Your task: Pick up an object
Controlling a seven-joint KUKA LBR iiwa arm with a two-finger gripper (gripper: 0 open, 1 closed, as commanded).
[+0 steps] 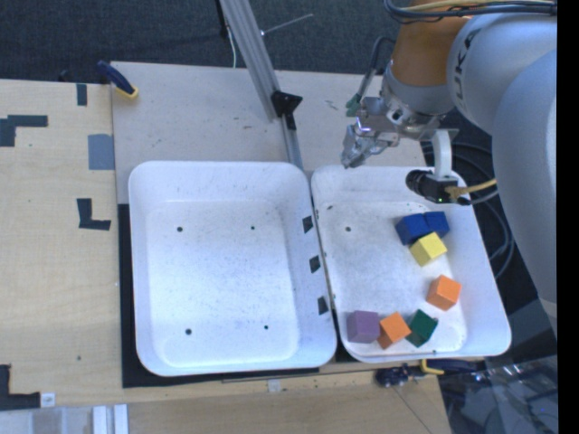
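1. Arm reaches in from the right; the pincer hangs above the far rim of the right bin, near the gap between the two bins. Nothing is visible between its tips. Whether they stand apart or together — cannot tell at this angle; the tip is small and dark against the desk.

2. Candidate objects all lie in the right bin, none lifted:
   - blue block, toward the far right side, touching the yellow block just in front of it;
   - orange block, alone near the right wall;
   - near the front rim, a row — purple block, a second orange block, green block — packed close, the last two touching.

3. Left bin carries only dark specks on its floor.

4. Progress, as judged: the pick is not yet done. The pincer is well apart from every block and raised above the bin's far edge, so neither the approach nor the descent onto a target is in place.

5. Left to do: travel over a chosen block, lower, close, lift. The lone orange block looks the easiest to grasp; the front row is crowded, and the blue–yellow pair leaves little room for a finger between them.
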